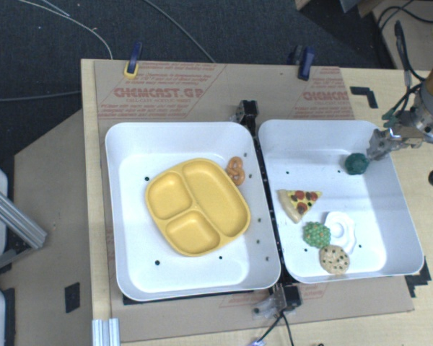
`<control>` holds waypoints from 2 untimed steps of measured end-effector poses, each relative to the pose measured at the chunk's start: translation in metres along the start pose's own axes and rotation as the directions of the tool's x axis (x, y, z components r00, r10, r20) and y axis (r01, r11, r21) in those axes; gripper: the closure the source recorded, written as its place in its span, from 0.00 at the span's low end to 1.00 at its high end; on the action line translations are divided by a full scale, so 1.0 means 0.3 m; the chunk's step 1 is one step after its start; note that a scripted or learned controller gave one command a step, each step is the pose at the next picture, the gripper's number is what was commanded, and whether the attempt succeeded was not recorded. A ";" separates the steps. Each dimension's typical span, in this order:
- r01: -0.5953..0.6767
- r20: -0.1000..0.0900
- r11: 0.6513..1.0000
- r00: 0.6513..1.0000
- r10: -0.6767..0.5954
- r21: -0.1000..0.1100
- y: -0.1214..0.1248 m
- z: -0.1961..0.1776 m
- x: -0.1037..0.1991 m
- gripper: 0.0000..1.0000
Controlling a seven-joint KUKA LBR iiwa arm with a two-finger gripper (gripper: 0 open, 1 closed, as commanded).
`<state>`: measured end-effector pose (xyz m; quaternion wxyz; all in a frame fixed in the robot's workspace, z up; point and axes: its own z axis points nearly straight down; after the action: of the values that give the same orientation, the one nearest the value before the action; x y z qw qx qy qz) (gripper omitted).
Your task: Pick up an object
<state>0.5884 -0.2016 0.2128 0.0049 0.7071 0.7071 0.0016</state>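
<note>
Jaws (379, 144) hover at the right bin's (411, 225) far edge, just beside the green ball (356, 164); you can't tell whether they're parted. Centre them over it and drop straight down, or it'll roll off toward the pizza slice (300, 203).

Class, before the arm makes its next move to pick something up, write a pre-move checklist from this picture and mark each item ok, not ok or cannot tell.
1. Gripper over the right bin: ok, near its far right corner.
2. Target beside it: ok, the dark green ball lies right next to it.
3. Ball between the fingers: cannot tell.
4. Ball apart from other items: ok, the pizza slice lies well away.
5. Yellow divided plate out of the way: ok, in the left bin.
</note>
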 end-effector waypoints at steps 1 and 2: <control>0.002 -0.001 1.000 1.000 -0.002 0.000 0.009 -0.213 0.013 1.00; 0.005 -0.006 1.000 1.000 -0.005 0.010 0.013 -0.200 0.158 1.00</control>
<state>0.5918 -0.1539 0.2727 -0.0009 0.7054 0.7088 0.0002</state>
